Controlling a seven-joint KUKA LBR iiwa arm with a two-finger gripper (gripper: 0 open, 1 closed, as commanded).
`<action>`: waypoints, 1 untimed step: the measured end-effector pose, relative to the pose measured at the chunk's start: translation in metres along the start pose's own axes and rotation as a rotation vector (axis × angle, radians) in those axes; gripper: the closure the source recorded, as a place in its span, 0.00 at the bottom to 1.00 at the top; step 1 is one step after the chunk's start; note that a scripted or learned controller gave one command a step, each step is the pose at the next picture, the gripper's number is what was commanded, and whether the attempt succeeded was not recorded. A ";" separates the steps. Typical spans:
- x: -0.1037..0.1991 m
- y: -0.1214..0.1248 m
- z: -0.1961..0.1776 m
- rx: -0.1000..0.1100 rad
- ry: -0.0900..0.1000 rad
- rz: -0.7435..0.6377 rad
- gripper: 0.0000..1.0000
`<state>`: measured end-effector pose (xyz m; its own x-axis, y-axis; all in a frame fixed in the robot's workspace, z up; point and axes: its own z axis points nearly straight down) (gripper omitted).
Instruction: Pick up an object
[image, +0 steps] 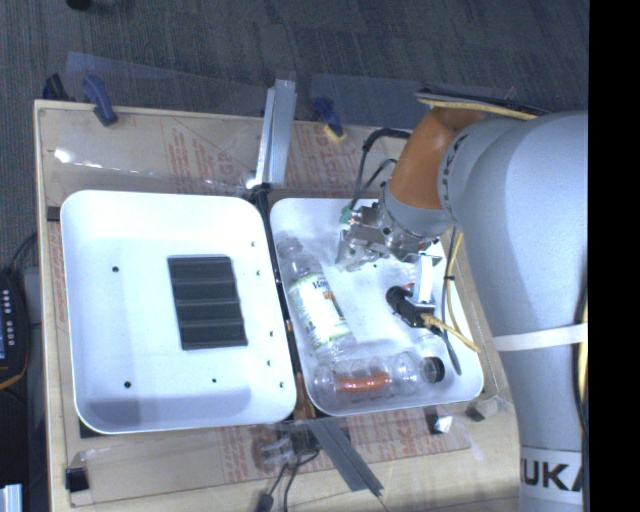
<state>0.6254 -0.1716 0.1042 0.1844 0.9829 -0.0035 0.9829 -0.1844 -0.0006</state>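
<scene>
My gripper (357, 247) hangs low over the back of the right bin (462, 388), under the orange band of the wrist. Just left of it lies a clear plastic bottle (314, 300) with a white and green label, stretched along the bin's left wall. A second clear bottle (372, 377) with something orange inside and a dark cap lies across the bin's front. Nothing shows between the gripper's tips. In the left bin (100, 240) a dark ridged rectangular block (207, 301) lies flat near the middle.
The grey arm covers the right side of the right bin. A metal bar (276, 128) stands at the back between the bins. Blue clamps (100, 100) hold the bench's rear edge.
</scene>
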 end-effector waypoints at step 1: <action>-0.003 0.001 -0.002 -0.005 -0.005 0.002 0.00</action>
<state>0.6257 -0.1747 0.1058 0.1865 0.9824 -0.0089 0.9825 -0.1864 0.0046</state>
